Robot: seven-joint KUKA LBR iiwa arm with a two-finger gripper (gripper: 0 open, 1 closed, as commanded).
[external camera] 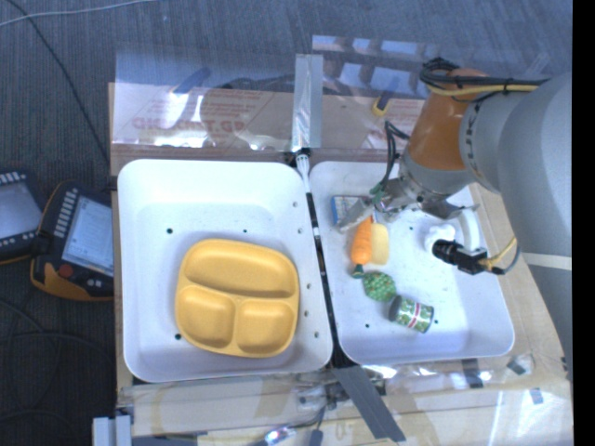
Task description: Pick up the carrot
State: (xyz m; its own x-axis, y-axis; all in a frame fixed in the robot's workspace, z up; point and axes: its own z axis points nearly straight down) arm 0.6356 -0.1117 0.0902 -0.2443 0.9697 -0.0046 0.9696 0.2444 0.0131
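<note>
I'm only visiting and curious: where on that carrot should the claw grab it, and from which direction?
Probably from straight above, across the middle of the carrot. It lies flat in the right bin, pointing up and down the picture, so the fingers would close on its long sides. The gripper sits near its upper end.

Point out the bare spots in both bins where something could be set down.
Left bin: bare floor above the yellow tray and along its left wall. Right bin: bare at the lower right, past the can, and in the near left corner. Crowded: the middle, where carrot, green ball, can and gripper cluster.
</note>
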